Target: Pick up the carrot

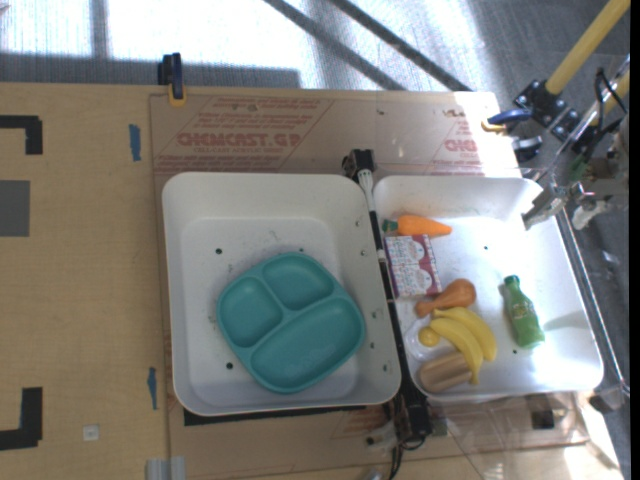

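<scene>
Orange plastic carrot [421, 227] with its green stub lies at the far-left part of the right white bin [585, 363], well apart from my gripper [562, 200] at the bin's far-right rim. Finger state I cannot tell. I judge the approach step; next I must travel left and descend.

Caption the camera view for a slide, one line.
Gripper at the right bin's far corner; carrot lies untouched beside toy food, teal divided plate in left bin.
</scene>
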You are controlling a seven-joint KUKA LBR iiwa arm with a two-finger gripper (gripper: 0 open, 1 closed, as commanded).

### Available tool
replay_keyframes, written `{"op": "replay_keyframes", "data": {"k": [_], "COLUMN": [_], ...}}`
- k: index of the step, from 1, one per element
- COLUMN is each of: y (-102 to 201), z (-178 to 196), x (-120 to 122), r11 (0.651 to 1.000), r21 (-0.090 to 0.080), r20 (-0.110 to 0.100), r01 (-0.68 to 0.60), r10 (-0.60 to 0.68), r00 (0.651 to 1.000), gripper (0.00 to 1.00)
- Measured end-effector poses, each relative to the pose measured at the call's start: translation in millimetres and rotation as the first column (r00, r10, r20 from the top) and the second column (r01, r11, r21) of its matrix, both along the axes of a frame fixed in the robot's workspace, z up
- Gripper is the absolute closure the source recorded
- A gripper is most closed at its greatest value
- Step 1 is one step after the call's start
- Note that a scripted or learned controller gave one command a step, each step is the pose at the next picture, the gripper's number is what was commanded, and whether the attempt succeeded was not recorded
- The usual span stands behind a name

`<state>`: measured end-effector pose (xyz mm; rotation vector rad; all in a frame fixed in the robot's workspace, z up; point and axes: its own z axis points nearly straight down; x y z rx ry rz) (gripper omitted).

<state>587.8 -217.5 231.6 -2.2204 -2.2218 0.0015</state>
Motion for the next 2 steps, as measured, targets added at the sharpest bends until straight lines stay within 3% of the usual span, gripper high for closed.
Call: {"op": "replay_keyframes", "data": {"k": [1, 2], "y": [65, 112], "z": [-94, -137], "x": [18, 73], "r11": [0.997, 0.984], "r21": [0.006, -0.001], "r20": [-0.01, 0.002], "r01": [0.076, 0.178], "r10": [-0.076, -0.178], "r00": [0.997, 0.984], "gripper": [0.0, 0.0]}}
